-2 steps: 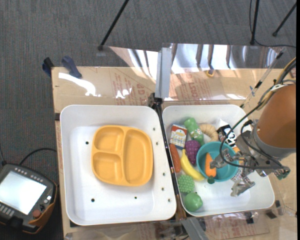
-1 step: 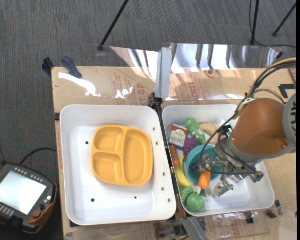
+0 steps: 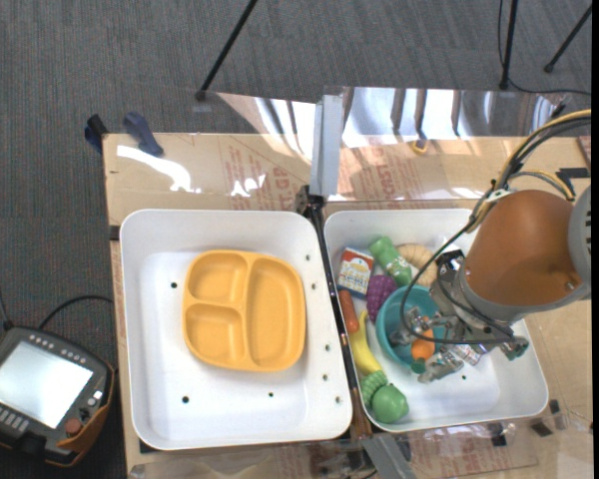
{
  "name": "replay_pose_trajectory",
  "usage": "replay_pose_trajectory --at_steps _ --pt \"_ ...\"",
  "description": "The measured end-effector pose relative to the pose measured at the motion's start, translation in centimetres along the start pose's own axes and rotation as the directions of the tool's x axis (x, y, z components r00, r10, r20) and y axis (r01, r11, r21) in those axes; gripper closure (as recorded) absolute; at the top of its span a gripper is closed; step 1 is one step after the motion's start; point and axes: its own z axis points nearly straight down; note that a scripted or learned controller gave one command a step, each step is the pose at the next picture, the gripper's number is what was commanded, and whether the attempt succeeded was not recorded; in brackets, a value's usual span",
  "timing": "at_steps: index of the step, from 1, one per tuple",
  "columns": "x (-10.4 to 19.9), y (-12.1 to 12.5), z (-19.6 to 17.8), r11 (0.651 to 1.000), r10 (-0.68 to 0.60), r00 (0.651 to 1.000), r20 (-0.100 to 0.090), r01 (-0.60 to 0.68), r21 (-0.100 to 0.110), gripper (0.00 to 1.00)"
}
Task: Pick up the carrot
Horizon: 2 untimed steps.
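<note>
At the near end of the right bin point(image 3: 524, 399), the arm point(image 3: 524, 252) comes in from the right, its orange band bulking over the bin's right half and black and yellow cables looping off its far side. The wrist angles down and to the left, setting the gripper point(image 3: 426, 353) inside a teal bowl point(image 3: 384, 325). Whether the gripper is open or closed cannot be told among the metal parts and wires.

The carrot point(image 3: 420, 348) lies in that bowl, right at the gripper's tip: a small orange piece with a fleck of green on its far side. Little of it is exposed, so its long axis is unclear; the green end seems to point away from the camera.

A green round toy point(image 3: 387, 400) lies nearest the front rim, with a banana point(image 3: 367, 351) just behind it, running alongside the bowl's left edge. A reddish-orange stick point(image 3: 349, 310) lies along the bin's left wall. Farther back are purple grapes point(image 3: 379, 291) touching the bowl, a small carton point(image 3: 356, 265), a green knobbly piece point(image 3: 387, 256) and a beige item point(image 3: 415, 256).

The left bin point(image 3: 160, 367) holds a yellow divided plate point(image 3: 245, 309). A handheld controller point(image 3: 40, 392) rests on the carpet at near left. Beyond the bins lie cardboard point(image 3: 210, 163) and a shiny metal sheet point(image 3: 439, 118), with stand legs point(image 3: 230, 38) on the carpet behind.
</note>
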Motion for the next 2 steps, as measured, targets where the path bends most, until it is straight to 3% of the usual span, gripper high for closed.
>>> replay_pose_trajectory --at_steps 1,2 --pt "0.15 3.64 -2.62 0.971 -0.24 0.971 -0.005 0.24 0.001 1.0" --pt "0.01 4.51 -2.26 0.863 -0.505 0.863 -0.004 0.505 -0.001 1.0"
